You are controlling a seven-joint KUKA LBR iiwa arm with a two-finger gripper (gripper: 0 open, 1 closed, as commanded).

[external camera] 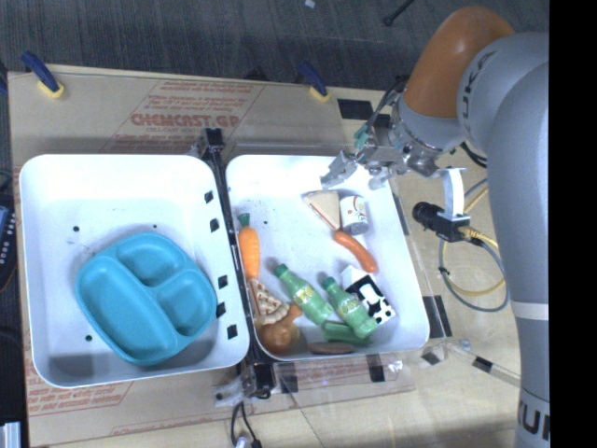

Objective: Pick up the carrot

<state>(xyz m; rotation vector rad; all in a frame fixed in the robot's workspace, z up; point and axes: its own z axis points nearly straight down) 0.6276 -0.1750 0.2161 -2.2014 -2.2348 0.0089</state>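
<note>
End effector (347, 168), its fingers apart and holding nothing, hung over the far edge of the right bin (401, 241), while the carrot (248, 252) lay well below and to its left against that bin's left wall, beside two green bottles (322, 301).

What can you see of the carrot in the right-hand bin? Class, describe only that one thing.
The carrot is a small orange toy, smooth and plastic-looking, with a green stub at its top end. It lies flat on the floor of the right bin, close along the bin's left wall, its green end pointing away from the camera. Its lower tip meets the pizza slice. The pincer is well apart from it, near the bin's far edge.
</note>
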